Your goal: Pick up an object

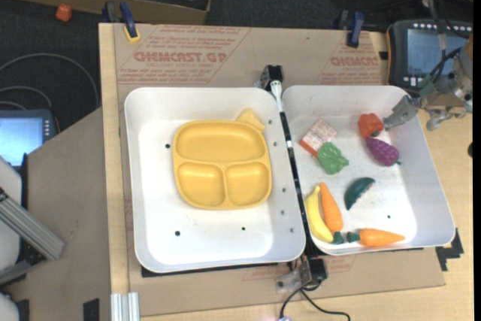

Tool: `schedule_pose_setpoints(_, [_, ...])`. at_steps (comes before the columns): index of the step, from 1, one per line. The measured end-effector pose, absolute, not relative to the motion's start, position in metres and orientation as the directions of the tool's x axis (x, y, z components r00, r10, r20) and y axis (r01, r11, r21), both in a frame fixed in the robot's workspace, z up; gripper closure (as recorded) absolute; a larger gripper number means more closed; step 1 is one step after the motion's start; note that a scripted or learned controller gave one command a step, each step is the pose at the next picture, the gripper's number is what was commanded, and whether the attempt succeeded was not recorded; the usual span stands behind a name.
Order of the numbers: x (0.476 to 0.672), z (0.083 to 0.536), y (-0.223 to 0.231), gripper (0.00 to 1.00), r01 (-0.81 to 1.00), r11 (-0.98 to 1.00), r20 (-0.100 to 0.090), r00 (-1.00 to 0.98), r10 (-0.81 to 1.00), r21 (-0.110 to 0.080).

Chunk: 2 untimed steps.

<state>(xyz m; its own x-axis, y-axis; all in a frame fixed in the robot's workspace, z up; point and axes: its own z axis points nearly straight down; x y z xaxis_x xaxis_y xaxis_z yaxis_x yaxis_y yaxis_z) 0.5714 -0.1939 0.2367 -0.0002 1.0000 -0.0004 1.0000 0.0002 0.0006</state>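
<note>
Right now the end effector (398, 115) is hanging over the right bin (432, 184), just beside the red pepper (369, 124); whether it's open, I cannot tell.

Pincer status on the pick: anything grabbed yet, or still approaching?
Nothing grabbed yet. Done: the pincer has reached the right bin, at its upper right beside the red toy. In hand: nothing visible between its fingers. Left: the whole grasp and lift; the purple grapes, green broccoli, banana and carrots lie loose in the bin.
</note>
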Motion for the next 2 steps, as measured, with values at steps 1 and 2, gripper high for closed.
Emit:
schedule_pose_setpoints(1, [0.61, 0.094, -0.181, 0.0, 1.0, 0.003, 0.005, -0.003, 1.0, -0.012])
schedule_pose_setpoints(2, [0.665, 0.084, -0.153, 0.0, 1.0, 0.005, -0.001, -0.005, 1.0, 0.005])
